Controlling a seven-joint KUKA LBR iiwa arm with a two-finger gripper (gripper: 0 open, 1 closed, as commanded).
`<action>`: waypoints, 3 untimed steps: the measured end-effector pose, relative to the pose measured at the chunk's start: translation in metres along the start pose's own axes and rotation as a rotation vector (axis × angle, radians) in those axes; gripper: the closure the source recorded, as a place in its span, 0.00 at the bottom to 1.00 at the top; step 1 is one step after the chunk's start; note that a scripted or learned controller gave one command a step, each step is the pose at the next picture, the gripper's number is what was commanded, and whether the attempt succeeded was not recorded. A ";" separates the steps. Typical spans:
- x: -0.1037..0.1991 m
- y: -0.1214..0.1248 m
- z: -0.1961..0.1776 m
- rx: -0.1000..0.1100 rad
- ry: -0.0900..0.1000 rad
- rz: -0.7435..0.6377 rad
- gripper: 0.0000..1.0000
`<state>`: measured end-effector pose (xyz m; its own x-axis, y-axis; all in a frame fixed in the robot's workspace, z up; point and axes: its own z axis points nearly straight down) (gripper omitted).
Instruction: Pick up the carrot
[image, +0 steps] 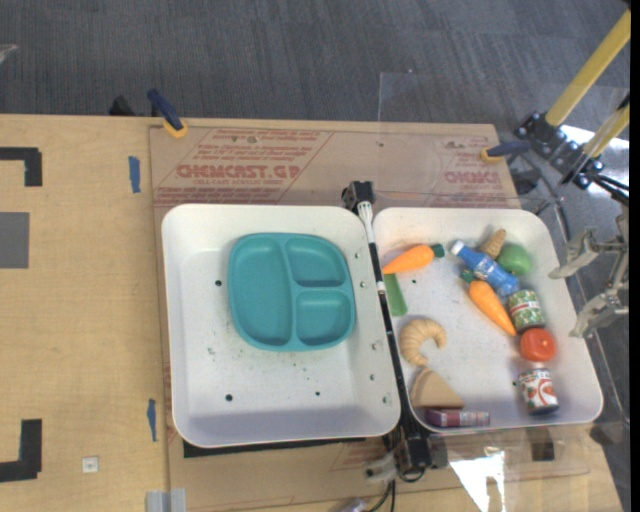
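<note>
Carrot (412, 259) lies in right bin (470, 352) by its left wall, just beyond croissant (422, 338). A second carrot-like piece (490, 305) touches blue bottle (486, 268). Pincer state: cannot tell.

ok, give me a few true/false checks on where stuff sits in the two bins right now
1. The teal plate lies in the left bin. True.
2. Two carrots lie in the right bin. True: one near the divider, one further right.
3. The croissant sits on the plate. False: it is in the right bin.
4. The blue bottle lies in the left bin. False: right bin, by the green fruit.
5. The tomato is in the right bin. True.
</note>
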<state>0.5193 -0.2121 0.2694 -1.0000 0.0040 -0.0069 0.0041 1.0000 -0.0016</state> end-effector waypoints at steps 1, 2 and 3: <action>0.033 0.006 0.139 -0.008 0.015 -0.095 0.00; 0.025 0.044 0.175 0.000 -0.002 -0.013 0.00; 0.022 0.046 0.165 0.000 -0.008 -0.016 1.00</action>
<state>0.4983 -0.1661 0.1044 -0.9998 -0.0123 -0.0151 -0.0123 0.9999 -0.0021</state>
